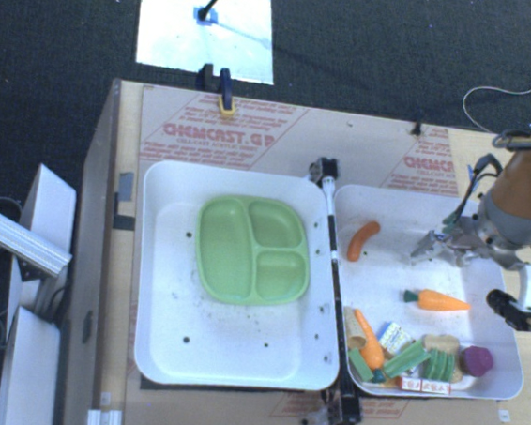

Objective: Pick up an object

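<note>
Nearest me, along the front edge of the right bin (512, 379), I see a jumble of toy food: a purple piece (477, 359), green pieces (412, 358), a tan piece (440, 344) and a small carrot (367, 338) leaning into the corner. A little farther back, a larger carrot (437, 301) lies on its own on the bin floor, green tip pointing left. Beyond that, an orange sausage (363, 240) rests near the divider, tilted. The gripper (443, 246) hangs low over the back of the right bin, right of the sausage and apart from it; I read its fingers as spread with nothing between them. In the left bin (160, 271) lies a green divided plate (252, 250).
</note>
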Action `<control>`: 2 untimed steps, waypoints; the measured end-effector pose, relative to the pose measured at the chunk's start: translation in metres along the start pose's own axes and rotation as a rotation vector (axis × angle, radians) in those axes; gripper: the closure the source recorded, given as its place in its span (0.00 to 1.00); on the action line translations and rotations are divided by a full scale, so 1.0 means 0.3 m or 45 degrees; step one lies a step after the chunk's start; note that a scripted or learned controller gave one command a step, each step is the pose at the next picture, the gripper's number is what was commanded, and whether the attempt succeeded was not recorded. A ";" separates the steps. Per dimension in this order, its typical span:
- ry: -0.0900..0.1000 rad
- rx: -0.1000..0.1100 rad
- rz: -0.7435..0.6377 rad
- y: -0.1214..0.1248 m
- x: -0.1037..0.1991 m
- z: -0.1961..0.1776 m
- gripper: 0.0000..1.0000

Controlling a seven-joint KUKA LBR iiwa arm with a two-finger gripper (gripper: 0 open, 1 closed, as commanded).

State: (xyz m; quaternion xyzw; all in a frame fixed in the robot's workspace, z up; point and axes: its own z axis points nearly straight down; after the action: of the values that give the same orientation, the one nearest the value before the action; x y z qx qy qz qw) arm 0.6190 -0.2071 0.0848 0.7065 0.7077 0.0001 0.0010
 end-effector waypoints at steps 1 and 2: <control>0.002 0.001 0.001 -0.210 0.138 0.002 0.00; 0.000 -0.004 0.000 -0.207 0.136 -0.034 1.00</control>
State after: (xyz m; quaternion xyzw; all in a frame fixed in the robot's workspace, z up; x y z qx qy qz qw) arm 0.5570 -0.1664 0.0949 0.7065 0.7077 0.0013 0.0021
